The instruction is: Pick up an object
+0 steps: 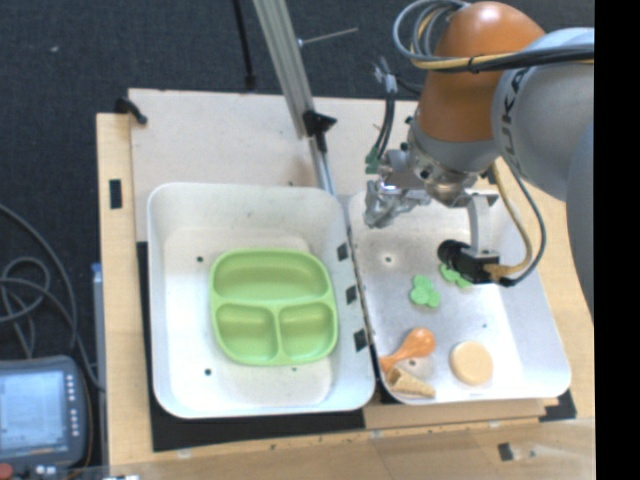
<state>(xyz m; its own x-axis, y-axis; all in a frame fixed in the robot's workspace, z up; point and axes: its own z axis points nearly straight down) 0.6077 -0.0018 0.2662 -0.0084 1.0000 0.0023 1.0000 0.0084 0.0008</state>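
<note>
Over the far left corner of the right-hand bin (pixel 520 318) hangs the gripper (pixel 378 216). It is small and shiny and points down at the white floor of that bin. From this high up I cannot tell if it is open or shut, or if it has hold of anything. The big grey arm (pixel 550 98) with its orange band (pixel 475 63) comes in from the right and bends down to it.

Things to pick up lie lower down in the same bin, away from the gripper. A little green toy (pixel 424 291) sits near the middle. A second green bit (pixel 455 276) lies just beside it, to the right. Nearer the front edge lies an orange toy (pixel 412 346) with a round end and a thin end. A tan cone (pixel 410 380) lies on its side just below the orange toy, close to the front left corner. A round, flat, pale yellow piece (pixel 471 362) rests to the right of the cone, not touching it.

Next door, the left-hand bin (pixel 160 268) has a light green plate (pixel 270 306) lying flat in it. That plate has three parts: one long part at the back and two smaller parts at the front.

Both bins sit side by side on a wooden bench (pixel 120 268). A silver pole (pixel 285 58) slants up from behind the bins. Down in the left corner stands a small screen (pixel 35 408), with dark cables (pixel 20 278) looping on the floor near it.
</note>
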